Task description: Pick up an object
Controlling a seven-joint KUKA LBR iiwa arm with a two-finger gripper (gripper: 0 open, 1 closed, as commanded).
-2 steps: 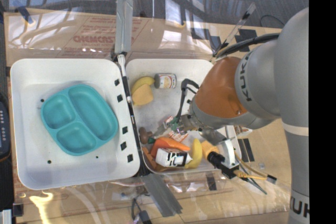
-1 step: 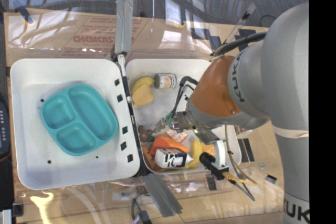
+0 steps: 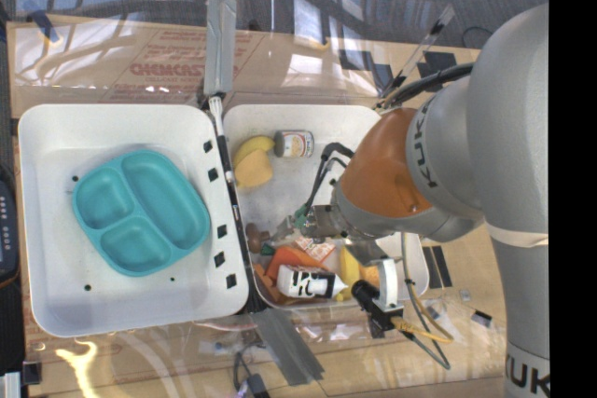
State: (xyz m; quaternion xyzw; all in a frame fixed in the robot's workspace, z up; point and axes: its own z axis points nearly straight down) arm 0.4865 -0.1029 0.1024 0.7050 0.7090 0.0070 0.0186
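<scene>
The grey arm with its orange band (image 3: 392, 177) reaches over the right bin (image 3: 280, 118) from the right. Its gripper (image 3: 313, 219) points down into the bin's middle, just above a heap of small objects, and the wrist hides most of it. The heap at the bin's near edge holds a white bottle with a black label (image 3: 306, 282), an orange carrot-like piece (image 3: 284, 258) and a yellow item (image 3: 350, 266). At the bin's far left lies a yellow fruit-like object (image 3: 252, 163), with a small jar (image 3: 297, 144) lying beside it.
A teal divided plate (image 3: 140, 212) lies in the left bin (image 3: 42, 154). A ridge with black clips (image 3: 224, 200) separates the two bins. Cables and clutter (image 3: 420, 322) hang off the arm past the right bin's near corner.
</scene>
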